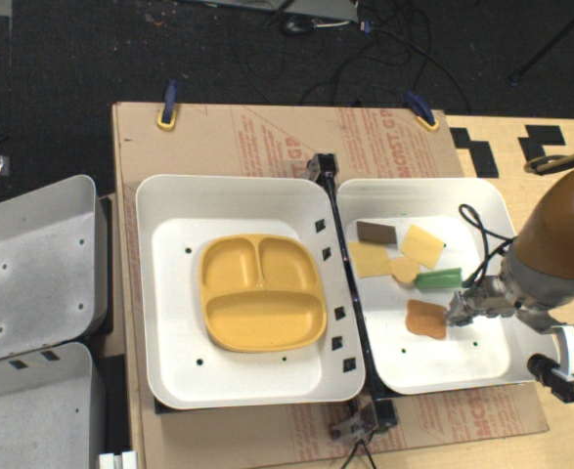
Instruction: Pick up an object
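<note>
Two shallow white bins sit side by side on a cardboard-covered bench. One, the left bin [159,262], holds a yellow divided plate [263,293] with three compartments, lying flat near the middle. Its neighbour, the right bin [482,364], holds a cluster of small toy food pieces: a dark brown block [375,232] toward the back, a pale yellow square slice [370,259] just in front of it, a yellow wedge [424,245] to its right, a small yellow chunk [404,270] between them, a green cylinder [437,279] lying on its side, and a brown-orange bread-like piece [425,319] nearest the front.

One grey arm with an orange band reaches in from the right. Its gripper [463,310] is low in the right bin, just right of the bread-like piece and just below the green cylinder's right end. Whether it touches either piece is unclear, and I cannot tell whether it is parted or closed. Nothing is visibly held.
</note>
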`<state>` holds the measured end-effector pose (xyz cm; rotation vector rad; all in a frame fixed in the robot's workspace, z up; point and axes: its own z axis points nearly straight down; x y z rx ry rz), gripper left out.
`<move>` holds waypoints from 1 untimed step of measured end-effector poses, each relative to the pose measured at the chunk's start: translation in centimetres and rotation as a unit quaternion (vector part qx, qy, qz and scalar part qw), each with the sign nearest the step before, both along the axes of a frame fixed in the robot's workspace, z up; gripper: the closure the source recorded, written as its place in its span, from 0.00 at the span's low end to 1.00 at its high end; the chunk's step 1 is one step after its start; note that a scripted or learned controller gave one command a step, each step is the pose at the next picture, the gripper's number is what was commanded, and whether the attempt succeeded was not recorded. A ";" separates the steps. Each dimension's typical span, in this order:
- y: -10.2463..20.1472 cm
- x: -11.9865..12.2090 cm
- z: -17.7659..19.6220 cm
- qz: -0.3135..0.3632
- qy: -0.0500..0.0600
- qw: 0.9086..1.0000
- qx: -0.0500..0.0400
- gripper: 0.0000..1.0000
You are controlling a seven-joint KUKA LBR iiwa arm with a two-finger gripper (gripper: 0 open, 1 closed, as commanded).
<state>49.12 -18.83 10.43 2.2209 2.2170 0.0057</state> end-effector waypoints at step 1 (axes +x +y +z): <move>0.4 -0.2 4.3 0.002 0.001 1.000 -0.001 1.00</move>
